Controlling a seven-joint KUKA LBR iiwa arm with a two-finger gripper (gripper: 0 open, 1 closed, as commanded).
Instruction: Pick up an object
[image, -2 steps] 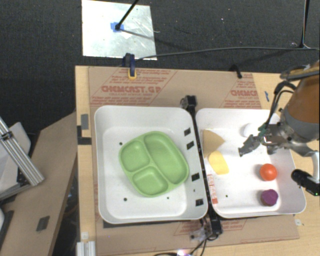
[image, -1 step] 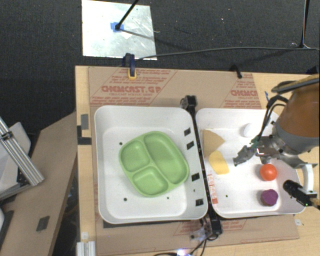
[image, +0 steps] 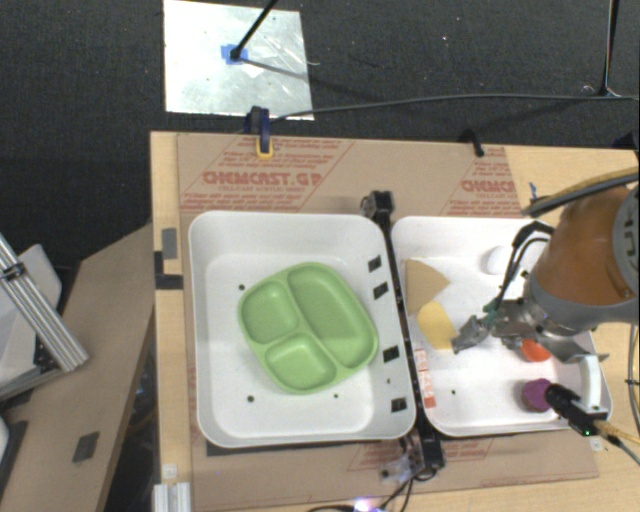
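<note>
Gripper (image: 468, 336) beside yellow object (image: 436, 323)

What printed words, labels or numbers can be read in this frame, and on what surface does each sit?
"CHEMCAST GP": red print on the brown protective sheet behind the left bin, repeated in diagonal rows.
"CHEMCAST": partly readable on the same sheet behind the right bin.
The smaller red print between the rows is too blurred to read.

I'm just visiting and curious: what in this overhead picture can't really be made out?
- The tool: small and dark in the camera view, so its opening can't be judged.
- The orange object: mostly covered by the arm's wrist; its shape is unclear.
- The white object: blends into the right bin; its outline is uncertain.
- The purple object: partly hidden by a dark part of the arm.
</note>
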